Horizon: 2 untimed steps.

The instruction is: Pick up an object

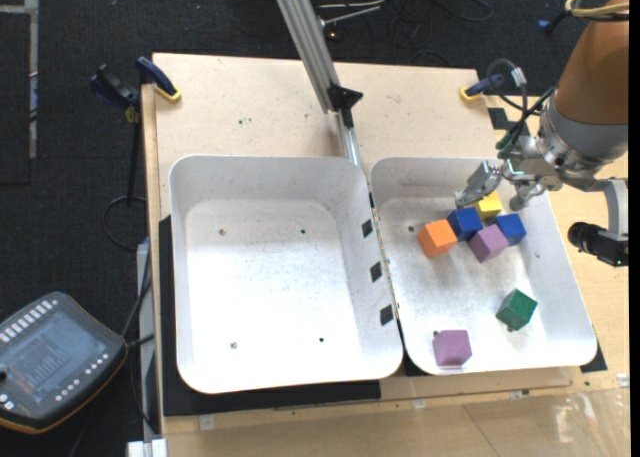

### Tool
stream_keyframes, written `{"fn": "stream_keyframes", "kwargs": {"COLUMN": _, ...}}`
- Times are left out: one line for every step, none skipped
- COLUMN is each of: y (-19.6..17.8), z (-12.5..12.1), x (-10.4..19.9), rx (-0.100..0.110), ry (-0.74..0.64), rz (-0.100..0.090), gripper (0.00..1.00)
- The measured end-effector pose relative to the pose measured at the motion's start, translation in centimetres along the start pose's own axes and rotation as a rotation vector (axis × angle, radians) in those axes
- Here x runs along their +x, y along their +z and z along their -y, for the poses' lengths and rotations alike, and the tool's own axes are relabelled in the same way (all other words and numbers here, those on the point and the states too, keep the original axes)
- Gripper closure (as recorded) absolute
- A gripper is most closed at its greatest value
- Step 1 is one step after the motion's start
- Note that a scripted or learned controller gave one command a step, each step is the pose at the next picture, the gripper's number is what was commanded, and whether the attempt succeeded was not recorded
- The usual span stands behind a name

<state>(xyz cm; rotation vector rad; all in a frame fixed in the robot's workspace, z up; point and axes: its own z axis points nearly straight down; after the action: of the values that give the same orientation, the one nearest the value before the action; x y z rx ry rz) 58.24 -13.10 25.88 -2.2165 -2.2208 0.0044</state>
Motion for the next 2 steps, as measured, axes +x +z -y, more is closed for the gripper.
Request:
{"fn": "stream_keyframes", "kwargs": {"y": -0.2, "z": -0.1, "x": 0.0, "rx": -0.005, "ry": 0.001, "rz": 0.001, "gripper": 0.0}}
{"fn": "stream_keyframes", "kwargs": {"y": 4.6, "z": 0.5, "x": -0.7, "rx": 0.001, "ry": 0.004, "rz": 0.001, "gripper": 0.0}}
